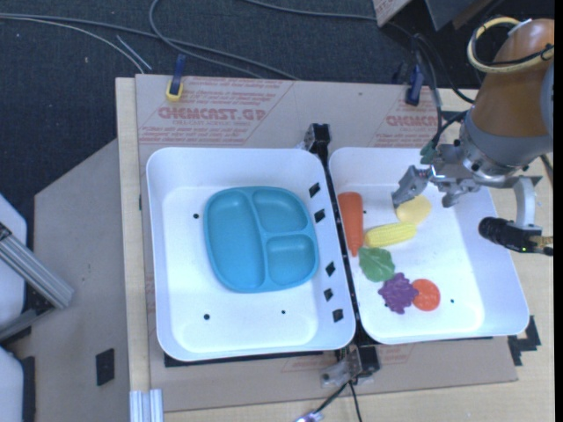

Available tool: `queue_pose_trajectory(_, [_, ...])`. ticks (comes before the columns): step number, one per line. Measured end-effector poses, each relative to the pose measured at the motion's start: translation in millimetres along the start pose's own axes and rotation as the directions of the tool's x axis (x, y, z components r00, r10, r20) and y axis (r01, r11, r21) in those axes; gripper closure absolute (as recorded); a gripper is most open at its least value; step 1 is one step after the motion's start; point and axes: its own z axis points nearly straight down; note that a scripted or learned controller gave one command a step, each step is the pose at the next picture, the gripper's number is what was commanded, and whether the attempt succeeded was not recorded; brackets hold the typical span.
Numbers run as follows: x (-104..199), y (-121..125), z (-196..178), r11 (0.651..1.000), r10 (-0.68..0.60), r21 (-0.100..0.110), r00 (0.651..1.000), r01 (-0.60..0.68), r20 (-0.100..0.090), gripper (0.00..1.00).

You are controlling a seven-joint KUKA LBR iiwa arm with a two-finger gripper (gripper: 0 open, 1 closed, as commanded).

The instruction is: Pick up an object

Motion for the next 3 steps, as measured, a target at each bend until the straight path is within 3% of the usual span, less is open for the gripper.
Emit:
queue_pose_trajectory(2, [-8.5,-3.6,104.7,1.0,0.0,-0.005,1.0,0.0,-0.002,0.0])
queue_pose_trajectory(3, [-8.9,-3.1,91.6,1.0,0.0,-0.008,1.0,0.0,0.001,1.0])
